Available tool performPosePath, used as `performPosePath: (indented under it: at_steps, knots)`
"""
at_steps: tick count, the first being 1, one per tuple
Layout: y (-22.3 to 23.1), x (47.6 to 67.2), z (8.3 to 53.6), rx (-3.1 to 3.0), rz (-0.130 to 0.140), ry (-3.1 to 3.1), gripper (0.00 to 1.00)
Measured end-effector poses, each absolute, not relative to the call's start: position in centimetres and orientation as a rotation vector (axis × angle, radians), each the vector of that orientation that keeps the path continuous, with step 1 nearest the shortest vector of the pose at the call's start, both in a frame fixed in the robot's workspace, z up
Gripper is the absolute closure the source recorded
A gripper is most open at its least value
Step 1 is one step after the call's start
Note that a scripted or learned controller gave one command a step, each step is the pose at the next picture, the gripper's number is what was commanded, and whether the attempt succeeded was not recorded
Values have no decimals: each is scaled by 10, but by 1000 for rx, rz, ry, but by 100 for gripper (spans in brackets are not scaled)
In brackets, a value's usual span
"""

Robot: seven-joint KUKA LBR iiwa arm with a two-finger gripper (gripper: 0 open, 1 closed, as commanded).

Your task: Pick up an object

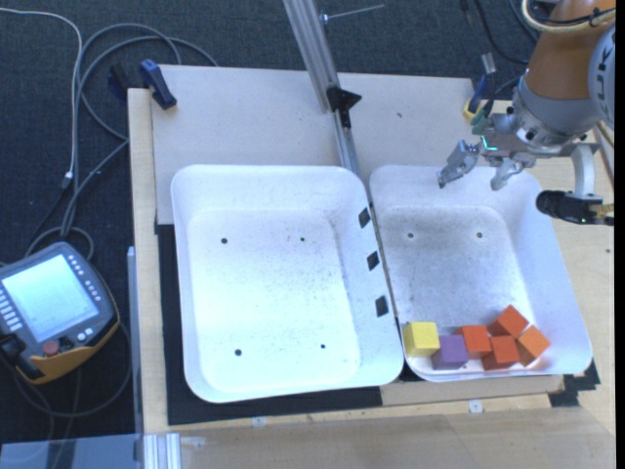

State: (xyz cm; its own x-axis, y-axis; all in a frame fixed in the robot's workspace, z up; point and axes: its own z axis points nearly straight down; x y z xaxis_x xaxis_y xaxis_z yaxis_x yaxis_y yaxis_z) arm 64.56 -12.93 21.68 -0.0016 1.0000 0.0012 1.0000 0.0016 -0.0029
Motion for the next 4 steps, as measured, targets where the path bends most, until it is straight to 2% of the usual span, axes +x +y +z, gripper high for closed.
performPosePath:
  at_steps: [1,2,3,4]
  knots:
    - [-211,613,272,-2235,0,-2219,0]
    - [-206,516,212,-2220,6,-2211,0]
    - [-205,521,225,-2223,-4,-2225,100]
    - [-132,506,240,-2210,-4,-2227,100]
